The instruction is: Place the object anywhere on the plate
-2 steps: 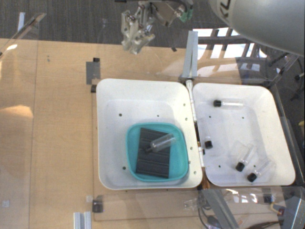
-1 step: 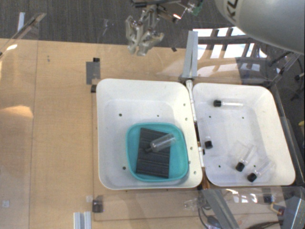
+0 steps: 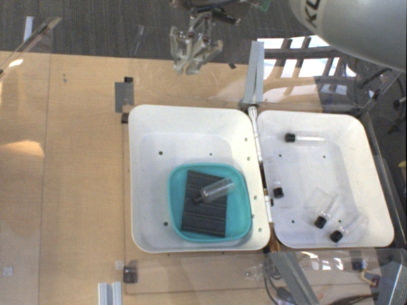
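Status: a clear vial [image 3: 215, 189] lies on its side on the dark ribbed pad [image 3: 205, 203] that sits on the teal plate [image 3: 238, 218], in the left bin [image 3: 146, 138]. Its dark cap points toward the lower left, its body toward the upper right. It rests wholly within the plate's outline and nothing touches it. Judged from this, the placing looks done; what is left, if anything, is for the arm to clear off.

The gripper [image 3: 194, 46] hangs high near the top edge, above the bench beyond the far rim of the left bin. It carries nothing: no vial sits between its fingers. They appear slightly apart, though glare and cabling around them make the gap hard to read, so this is a tentative reading.

Vial relative to gripper: well apart. The vial is below it in the view and a little to the right, with the bin's far wall and bare floor between them.

The right bin [image 3: 356, 132] holds further vials: one [image 3: 304, 138] near its far side, two [image 3: 325, 212] [image 3: 345, 227] close together at the near right, and a small dark cap [image 3: 277, 192] near the divider. None is on the plate.
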You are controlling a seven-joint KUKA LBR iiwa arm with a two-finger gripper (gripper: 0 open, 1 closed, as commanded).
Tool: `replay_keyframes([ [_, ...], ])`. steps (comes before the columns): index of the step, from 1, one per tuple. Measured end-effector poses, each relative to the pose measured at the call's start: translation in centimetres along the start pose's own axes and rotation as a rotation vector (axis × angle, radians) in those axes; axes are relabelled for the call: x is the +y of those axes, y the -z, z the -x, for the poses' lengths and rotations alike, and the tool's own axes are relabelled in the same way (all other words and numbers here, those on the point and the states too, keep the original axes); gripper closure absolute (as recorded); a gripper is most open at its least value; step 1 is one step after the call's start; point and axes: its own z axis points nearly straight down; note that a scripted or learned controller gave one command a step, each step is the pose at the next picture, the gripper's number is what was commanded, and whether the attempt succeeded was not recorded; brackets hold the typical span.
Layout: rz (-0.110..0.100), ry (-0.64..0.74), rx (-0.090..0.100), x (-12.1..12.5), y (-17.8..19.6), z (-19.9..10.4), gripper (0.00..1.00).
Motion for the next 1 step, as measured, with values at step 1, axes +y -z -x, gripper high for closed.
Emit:
replay_keyframes([
  [1, 0.002, 0.446, 0.0, -0.07, -0.14, -0.3, 1.0],
])
